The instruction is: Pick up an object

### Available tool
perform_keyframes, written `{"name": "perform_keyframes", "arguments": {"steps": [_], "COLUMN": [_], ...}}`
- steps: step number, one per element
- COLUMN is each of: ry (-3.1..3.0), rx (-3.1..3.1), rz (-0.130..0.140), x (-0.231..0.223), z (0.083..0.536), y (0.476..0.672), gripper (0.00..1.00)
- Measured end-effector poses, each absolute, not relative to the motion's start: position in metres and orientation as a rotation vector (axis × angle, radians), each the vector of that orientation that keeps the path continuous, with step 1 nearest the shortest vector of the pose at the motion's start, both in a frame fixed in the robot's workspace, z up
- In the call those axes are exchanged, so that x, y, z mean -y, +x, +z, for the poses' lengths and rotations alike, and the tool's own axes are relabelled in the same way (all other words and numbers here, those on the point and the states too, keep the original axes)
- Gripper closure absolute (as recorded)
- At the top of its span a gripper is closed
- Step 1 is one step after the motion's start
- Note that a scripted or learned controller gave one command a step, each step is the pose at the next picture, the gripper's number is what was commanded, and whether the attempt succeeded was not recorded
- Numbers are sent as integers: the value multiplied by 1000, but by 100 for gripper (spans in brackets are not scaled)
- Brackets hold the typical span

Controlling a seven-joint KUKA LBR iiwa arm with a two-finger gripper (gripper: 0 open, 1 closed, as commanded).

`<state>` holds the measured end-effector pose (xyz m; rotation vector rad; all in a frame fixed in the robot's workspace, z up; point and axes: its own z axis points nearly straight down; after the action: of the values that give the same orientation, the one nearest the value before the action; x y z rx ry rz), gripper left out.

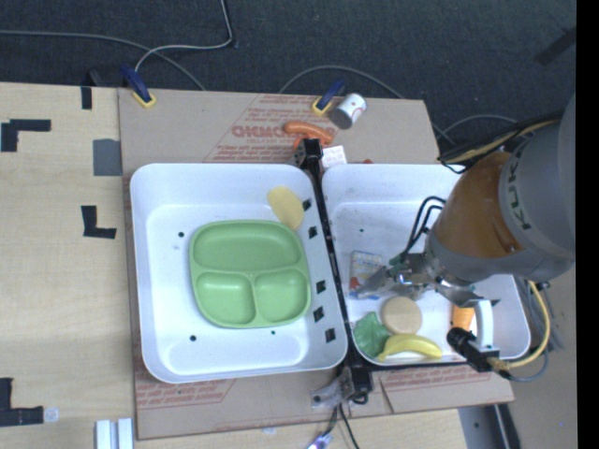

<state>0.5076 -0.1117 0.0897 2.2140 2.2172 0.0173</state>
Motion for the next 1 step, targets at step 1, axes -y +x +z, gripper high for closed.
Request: {"name": "perform_keyframes", "arguments": {"steps": [1], "ry": [2219], "rx": [-2219], "rz": [-1], "x": [196], "z": [190], "y": [587], "gripper": [0]}}
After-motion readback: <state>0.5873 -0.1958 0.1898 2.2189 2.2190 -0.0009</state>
